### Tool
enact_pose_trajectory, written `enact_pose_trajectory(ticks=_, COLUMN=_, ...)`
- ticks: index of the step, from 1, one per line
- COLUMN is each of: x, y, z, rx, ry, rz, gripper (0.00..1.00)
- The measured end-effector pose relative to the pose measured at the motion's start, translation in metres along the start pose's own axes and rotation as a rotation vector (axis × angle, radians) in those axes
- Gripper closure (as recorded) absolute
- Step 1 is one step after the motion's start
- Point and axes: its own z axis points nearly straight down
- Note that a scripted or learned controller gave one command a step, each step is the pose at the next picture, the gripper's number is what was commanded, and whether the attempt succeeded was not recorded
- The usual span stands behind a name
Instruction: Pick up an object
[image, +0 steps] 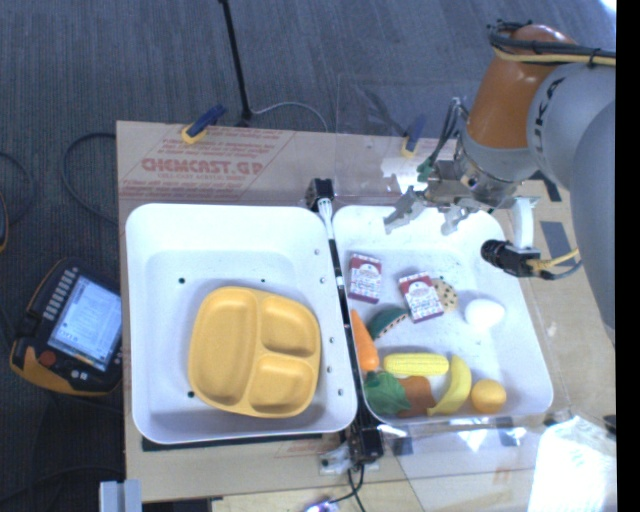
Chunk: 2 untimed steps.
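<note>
The gripper (428, 213) hovers with its fingers spread and nothing between them over the right bin's (530, 330) far edge. In the left bin (160, 250) lies a yellow tray (255, 350). The right bin's toy food lies nearer: two red cartons (364, 277), corn (415, 364), a white egg (484, 313).

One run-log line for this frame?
tool open, above right bin's far end | nothing held | toy food untouched | yellow tray in left bin

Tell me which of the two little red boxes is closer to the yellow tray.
The left red box, beside the divider between the bins; the other red box lies farther right, by the cookie.
</note>
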Motion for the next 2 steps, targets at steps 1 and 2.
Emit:
enact_pose_trajectory(ticks=1, x=-0.040, y=-0.026, z=0.112, rx=-0.001, ry=-0.001, rz=-0.143, gripper=0.00)
enact_pose_trajectory(ticks=2, x=-0.027, y=-0.057, z=0.118, rx=-0.019, ry=-0.011, rz=-0.308, gripper=0.00)
